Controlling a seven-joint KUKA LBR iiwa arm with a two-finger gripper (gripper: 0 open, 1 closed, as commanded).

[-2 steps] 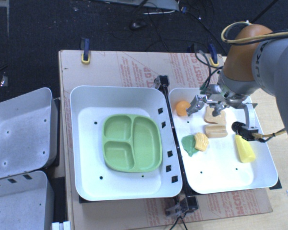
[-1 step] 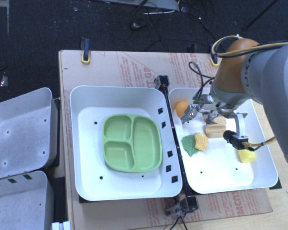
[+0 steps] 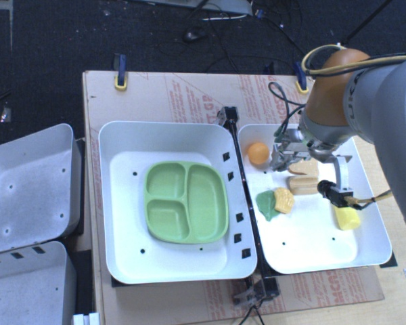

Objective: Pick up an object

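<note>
the gripper (image 3: pixel 281 160) hangs low in the right bin (image 3: pixel 375 246), orange ball (image 3: pixel 258 154) just at its nine o'clock; cannot tell its grip from here.

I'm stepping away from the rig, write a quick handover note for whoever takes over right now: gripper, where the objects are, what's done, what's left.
Gripper: low in the right bin, near its upper left; whether the fingers are open or shut can't be told, and nothing is visibly held.
Objects, all in the right bin: orange ball just left of the gripper, tan block below it, yellow corn piece beside a green leaf piece, yellow cup further right.
Left bin: holds a green divided plate.
Done: arm is down among the objects.
Left: grasp one object and lift it.
</note>
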